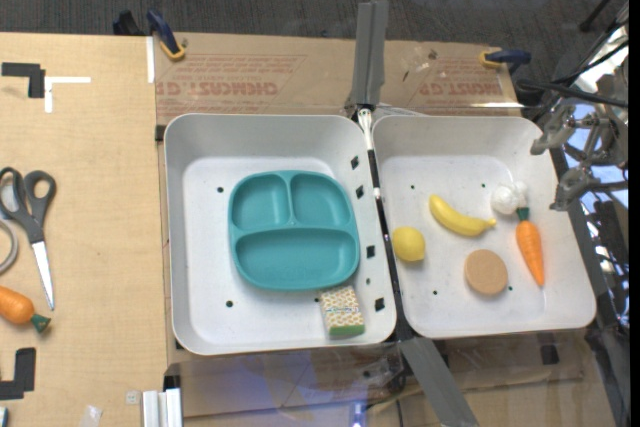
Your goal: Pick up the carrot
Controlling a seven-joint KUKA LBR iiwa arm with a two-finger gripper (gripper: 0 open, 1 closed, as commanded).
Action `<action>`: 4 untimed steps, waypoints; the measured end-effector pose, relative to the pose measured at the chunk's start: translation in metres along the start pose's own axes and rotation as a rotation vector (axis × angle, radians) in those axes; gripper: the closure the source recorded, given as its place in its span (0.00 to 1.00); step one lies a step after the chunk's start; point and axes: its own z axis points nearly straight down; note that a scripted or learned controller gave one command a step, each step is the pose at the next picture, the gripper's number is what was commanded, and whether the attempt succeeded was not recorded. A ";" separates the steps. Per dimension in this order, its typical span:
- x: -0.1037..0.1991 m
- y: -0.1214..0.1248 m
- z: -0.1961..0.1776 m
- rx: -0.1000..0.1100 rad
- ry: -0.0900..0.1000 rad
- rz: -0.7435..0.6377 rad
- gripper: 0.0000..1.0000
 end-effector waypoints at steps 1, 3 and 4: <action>-0.013 -0.006 0.161 0.001 -0.002 -0.122 0.00; 0.020 -0.007 0.035 0.001 -0.003 -0.101 1.00; 0.021 -0.007 0.036 0.000 -0.001 -0.102 0.00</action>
